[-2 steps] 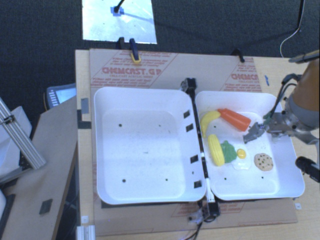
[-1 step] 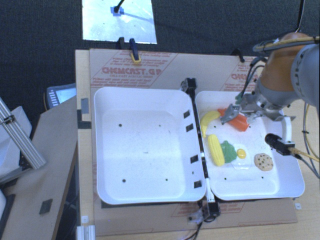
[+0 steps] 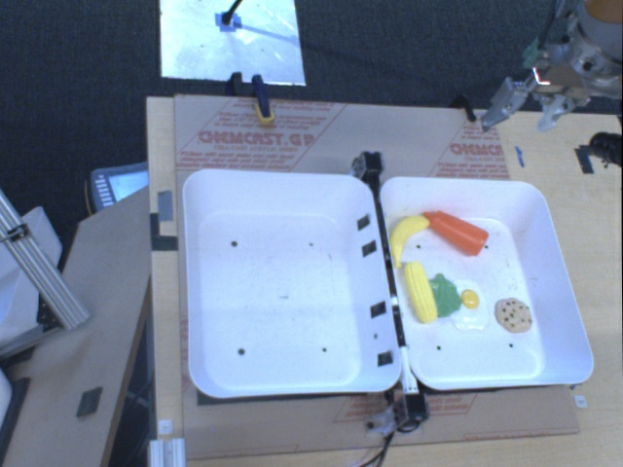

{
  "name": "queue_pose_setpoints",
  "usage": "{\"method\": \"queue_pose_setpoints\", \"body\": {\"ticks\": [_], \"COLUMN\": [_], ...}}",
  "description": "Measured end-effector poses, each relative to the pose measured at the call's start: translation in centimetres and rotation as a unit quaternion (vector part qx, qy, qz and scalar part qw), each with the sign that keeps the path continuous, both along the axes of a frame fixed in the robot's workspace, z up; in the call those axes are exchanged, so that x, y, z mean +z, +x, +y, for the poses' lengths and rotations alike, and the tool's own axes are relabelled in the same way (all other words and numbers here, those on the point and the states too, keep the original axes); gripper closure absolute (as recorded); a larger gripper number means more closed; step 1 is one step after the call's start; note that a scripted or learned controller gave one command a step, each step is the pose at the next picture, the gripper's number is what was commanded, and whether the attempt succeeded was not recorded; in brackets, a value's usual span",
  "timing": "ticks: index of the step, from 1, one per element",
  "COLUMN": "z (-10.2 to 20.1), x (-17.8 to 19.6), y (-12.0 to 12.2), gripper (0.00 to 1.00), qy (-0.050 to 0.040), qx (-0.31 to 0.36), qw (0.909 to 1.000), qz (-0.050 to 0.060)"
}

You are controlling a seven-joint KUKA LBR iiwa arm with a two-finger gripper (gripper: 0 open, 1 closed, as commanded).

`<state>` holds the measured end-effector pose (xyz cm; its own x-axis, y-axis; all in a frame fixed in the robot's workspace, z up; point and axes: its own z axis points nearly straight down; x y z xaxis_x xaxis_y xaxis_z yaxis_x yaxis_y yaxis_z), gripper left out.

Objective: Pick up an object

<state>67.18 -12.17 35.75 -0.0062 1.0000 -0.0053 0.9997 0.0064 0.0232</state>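
The right bin [image 3: 563, 278] holds several toy foods: a yellow banana [image 3: 407, 234], an orange carrot [image 3: 456, 232], a yellow corn cob [image 3: 420, 293], a green leafy piece [image 3: 446, 296], a fried egg [image 3: 469, 305] and a cookie [image 3: 513, 314]. My gripper [image 3: 527, 107] hangs high at the top right, beyond the far rim of the right bin and well apart from all the foods. Its two fingers stand spread, with nothing between them.
The left bin [image 3: 195, 290] lies beside the right one, joined by a black hinge strip [image 3: 380, 261]. A shiny metal sheet [image 3: 232, 27] lies beyond the bench. A blue and yellow clamp [image 3: 261, 100] grips the far edge. Grey equipment [image 3: 39, 270] stands at left.
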Motion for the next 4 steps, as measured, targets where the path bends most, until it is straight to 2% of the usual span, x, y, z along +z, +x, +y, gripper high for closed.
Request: {"method": "queue_pose_setpoints", "body": {"ticks": [1, 2, 3, 4], "z": [0.0, 6.3, 16.0, 21.2], "x": [0.2, 2.0, 0.8, 1.5], "y": [-0.2, -5.6, -7.3, -8.6], "gripper": [1.0, 1.0, 1.0, 1.0], "qy": [0.001, 0.0039, 0.0044, 0.0039], "qx": [0.002, 0.002, 0.004, 0.002], "qw": [1.0, 0.9999, 0.9999, 0.9999], "qz": [0.007, 0.01, 0.011, 0.011]}}
